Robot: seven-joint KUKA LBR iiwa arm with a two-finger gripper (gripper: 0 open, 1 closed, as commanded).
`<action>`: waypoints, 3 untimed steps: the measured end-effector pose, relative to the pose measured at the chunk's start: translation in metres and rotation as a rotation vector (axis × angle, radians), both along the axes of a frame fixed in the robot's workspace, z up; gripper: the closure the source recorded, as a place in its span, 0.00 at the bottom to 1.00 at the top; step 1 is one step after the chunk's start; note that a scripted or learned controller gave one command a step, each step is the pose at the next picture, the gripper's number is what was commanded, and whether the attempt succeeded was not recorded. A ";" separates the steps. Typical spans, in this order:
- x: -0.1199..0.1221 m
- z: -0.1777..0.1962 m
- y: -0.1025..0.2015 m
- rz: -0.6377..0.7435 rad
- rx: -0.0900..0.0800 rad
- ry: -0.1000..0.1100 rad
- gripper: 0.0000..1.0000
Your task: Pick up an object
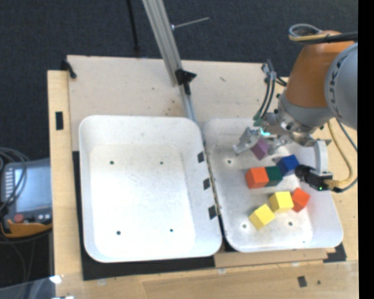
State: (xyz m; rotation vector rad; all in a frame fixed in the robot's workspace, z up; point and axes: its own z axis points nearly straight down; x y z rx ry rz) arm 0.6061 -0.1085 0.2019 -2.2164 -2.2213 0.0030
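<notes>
The arm reaches in from the right, and its pincer (pixel 257 143) is low over the right bin (pixel 324 235). A small purple block (pixel 260 147) sits right at the tips of the pincer, between its fingers. So the pincer looks clenched on the purple block. I cannot tell if the block is up in the air or on the bin floor.

I think this is the grab step, and the lift comes next. The next move calls for a straight, slow pull up, so the block does not slip out.

Other blocks lie close by in the same bin: an orange block (pixel 257 177), a green block (pixel 274 175), a blue block (pixel 288 163), two yellow blocks (pixel 280 201) and a red block (pixel 300 199). The left bin (pixel 143 185) sits beside it on the tabletop (pixel 131 80).
</notes>
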 end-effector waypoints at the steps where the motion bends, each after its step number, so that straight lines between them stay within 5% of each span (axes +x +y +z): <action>1: 0.001 0.003 0.000 -0.001 0.000 -0.005 0.00; 3: 0.009 -0.101 -0.008 -0.004 -0.003 0.000 0.00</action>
